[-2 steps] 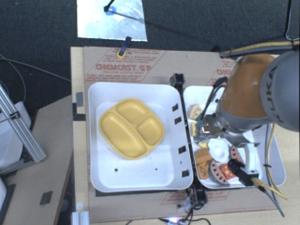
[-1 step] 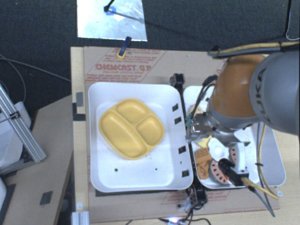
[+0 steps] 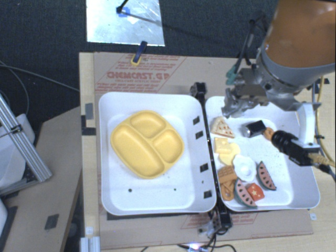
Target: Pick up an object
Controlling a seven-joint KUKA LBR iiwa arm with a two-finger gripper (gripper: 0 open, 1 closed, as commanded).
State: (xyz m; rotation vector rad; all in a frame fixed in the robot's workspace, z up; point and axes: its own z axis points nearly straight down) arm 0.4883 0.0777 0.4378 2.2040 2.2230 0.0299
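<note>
Pincer [image 3: 234,107] above right bin's [image 3: 304,193] far corner, grip state unclear, pizza slice toy [image 3: 221,127] just below it

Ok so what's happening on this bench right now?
A grey and orange robot arm reaches in over the right bin, its claw hanging above a pile of toy food near a pizza slice. Nothing looks lifted yet. The left bin holds a yellow divided plate.

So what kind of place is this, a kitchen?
More likely a robotics lab: the food looks like toys, sitting in a white bin on a cardboard-covered bench, with a robot arm over it.
</note>
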